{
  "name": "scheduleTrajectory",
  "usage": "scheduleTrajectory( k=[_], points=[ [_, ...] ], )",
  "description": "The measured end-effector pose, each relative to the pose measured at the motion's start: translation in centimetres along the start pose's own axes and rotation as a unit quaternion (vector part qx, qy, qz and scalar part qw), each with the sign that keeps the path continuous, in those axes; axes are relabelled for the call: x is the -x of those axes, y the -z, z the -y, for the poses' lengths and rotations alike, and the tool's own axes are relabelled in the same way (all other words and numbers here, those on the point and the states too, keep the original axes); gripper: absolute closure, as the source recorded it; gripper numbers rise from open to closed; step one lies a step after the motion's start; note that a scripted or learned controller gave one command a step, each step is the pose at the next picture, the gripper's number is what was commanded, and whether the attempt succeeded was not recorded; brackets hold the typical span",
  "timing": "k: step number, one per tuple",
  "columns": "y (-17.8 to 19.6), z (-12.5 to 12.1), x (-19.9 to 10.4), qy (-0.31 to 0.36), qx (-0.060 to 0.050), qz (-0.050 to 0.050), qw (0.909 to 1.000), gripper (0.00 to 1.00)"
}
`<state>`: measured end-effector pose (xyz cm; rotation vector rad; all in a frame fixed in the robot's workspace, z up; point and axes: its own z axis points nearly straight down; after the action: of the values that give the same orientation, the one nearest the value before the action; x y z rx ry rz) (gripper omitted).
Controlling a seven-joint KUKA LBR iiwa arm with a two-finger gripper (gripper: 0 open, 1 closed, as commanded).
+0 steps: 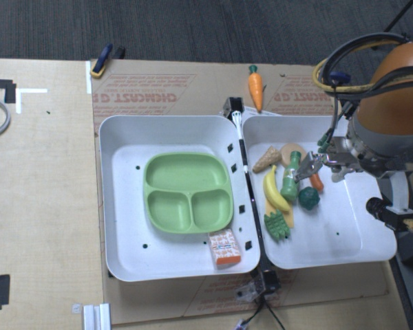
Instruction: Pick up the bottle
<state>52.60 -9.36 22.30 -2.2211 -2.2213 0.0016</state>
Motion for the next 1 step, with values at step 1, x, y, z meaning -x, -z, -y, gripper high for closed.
scheduleTrajectory(
  k=[1],
  points=[
    [-13.11, 4.88, 2.34, 0.057, 0.000, 0.000, 0.9984, 0.00]
  ],
)
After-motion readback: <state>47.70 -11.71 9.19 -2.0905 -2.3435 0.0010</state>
